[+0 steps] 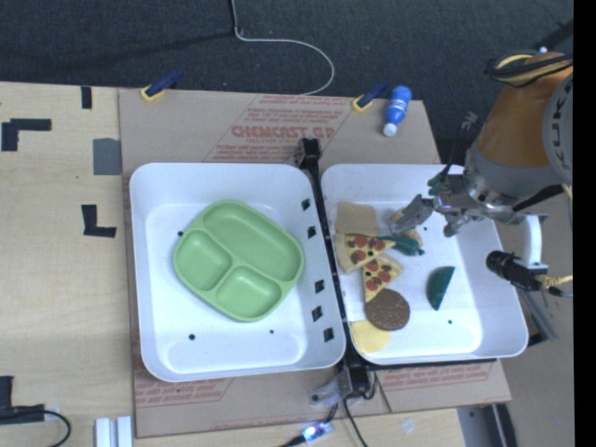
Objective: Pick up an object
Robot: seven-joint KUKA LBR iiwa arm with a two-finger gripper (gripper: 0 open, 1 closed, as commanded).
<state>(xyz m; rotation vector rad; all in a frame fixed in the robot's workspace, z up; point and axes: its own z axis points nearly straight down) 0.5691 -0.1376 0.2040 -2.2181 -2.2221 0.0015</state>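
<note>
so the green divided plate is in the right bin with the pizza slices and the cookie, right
Not quite. The green divided plate lies in the left bin, alone, as the camera view shows. The pizza slices and the cookie are in the right bin, as you said.
</note>
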